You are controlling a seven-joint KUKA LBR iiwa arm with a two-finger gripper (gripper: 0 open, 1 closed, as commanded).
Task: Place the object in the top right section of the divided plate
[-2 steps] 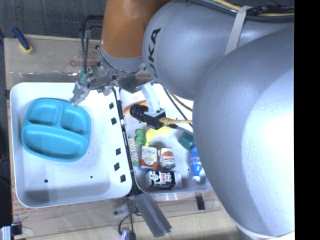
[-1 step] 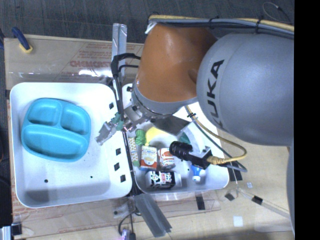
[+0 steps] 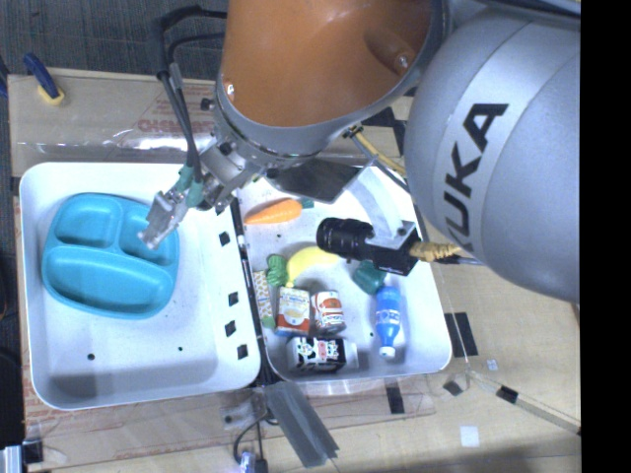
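Metal jaws: at the end of a slim silver wrist piece, tips down over the blue divided plate (image 3: 99,282); I cannot tell whether they stand wide or narrow, nor whether anything is between them.
Spot under the jaws: the plate's top right section, near its right rim.
Divided plate: 3 sections, 2 small ones along the top and 1 long one below; it lies flat in the upper left part of the left bin (image 3: 118,368).
Left bin: white and shallow, touching the right bin (image 3: 426,315) along a shared rim marked with black tape squares.
Task's thing: which object is meant cannot be told; all the loose things that show lie in the right bin, apart from the plate.
Carrot (image 3: 273,211): orange with a green end, lying near the top left of the right bin, closest of the loose things to the jaws.
Yellow fruit (image 3: 310,261): below the carrot, near the bin's middle.
2 small cans (image 3: 311,310): side by side and touching, just below the yellow fruit.
Black-and-white carton (image 3: 317,353): on its side at the bin's lower edge, just below the cans.
Blue bottle (image 3: 388,320): lying to the right of the cans, white label facing up, cap toward the lower rim.
Teal piece (image 3: 368,277): just above the bottle.
Arm (image 3: 503,146): grey, large in the upper right, with the orange band (image 3: 315,37) above the wrist, covering the top of the right bin.
Worktop (image 3: 513,432): pale wood.
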